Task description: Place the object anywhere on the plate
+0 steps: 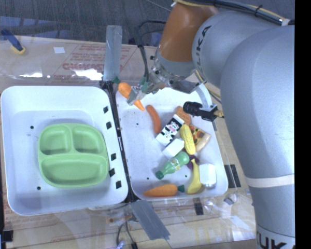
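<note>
A green divided plate (72,154) lies in the left white bin (10,100). My gripper (136,95) is at the far left corner of the right bin (140,185), close to the divider between the bins. A small orange carrot (125,90) sits slanted between its fingers, its thick end sticking out to the upper left and its tip to the lower right. The gripper is shut on it. The plate is well to the left and nearer the front than the gripper.
The right bin holds a long orange piece (154,118), a cow-print carton (170,130), corn (187,139), a pizza slice (200,136), a green bottle (173,166), a banana (195,180), a white cup (208,174) and another carrot (160,191). The big grey arm covers the right side.
</note>
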Controlling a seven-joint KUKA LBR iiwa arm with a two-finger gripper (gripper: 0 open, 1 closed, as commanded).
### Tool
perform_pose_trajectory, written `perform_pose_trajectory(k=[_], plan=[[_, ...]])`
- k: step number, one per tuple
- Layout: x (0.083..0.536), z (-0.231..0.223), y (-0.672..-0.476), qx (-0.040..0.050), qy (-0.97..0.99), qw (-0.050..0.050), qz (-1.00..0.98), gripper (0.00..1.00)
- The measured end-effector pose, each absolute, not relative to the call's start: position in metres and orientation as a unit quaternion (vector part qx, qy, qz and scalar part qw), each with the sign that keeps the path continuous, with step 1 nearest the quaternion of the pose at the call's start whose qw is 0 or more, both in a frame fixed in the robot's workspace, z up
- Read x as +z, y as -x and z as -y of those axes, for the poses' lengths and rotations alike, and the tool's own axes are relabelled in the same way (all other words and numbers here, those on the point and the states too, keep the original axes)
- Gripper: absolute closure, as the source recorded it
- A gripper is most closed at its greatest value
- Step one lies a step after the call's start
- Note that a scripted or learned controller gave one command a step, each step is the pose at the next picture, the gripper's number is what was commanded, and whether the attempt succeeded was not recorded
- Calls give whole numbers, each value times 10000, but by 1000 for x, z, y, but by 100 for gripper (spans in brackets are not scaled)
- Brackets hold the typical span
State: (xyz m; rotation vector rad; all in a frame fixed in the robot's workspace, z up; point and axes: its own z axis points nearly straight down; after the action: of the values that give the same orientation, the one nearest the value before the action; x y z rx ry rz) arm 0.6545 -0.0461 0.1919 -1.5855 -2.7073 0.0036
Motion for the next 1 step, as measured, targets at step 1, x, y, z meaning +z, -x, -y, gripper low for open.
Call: perform_pose_trajectory(k=[1], plan=[[192,46,-654,11,5055,20,8628,0]])
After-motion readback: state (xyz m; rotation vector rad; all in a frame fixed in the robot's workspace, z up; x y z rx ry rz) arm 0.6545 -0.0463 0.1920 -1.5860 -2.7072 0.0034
